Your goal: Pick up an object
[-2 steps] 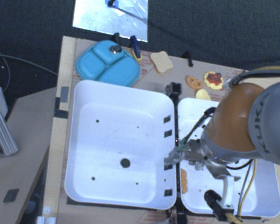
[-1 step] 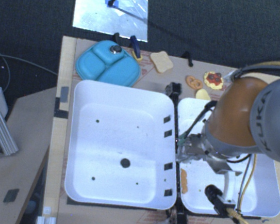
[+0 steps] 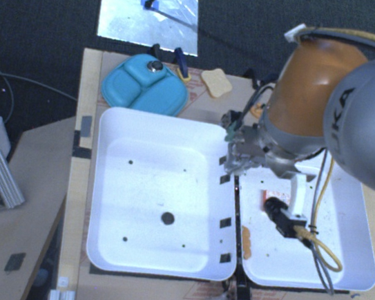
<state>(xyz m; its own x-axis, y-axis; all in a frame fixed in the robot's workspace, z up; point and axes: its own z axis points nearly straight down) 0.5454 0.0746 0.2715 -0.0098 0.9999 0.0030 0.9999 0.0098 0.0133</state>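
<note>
I can't tell the end effector's (image 3: 243, 154) opening; sitting over the bin wall (image 3: 236, 188), it may miss the biscuit (image 3: 246, 241).

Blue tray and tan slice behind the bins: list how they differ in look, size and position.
The blue tray is far larger than the tan slice. The tray is bright blue with moulded compartments and a small metallic piece on top; the slice is pale tan, flat and plain. The tray sits behind the left bin, while the slice lies further right, nearer the arm. Both rest on the brown board behind the bins, outside them.
</note>
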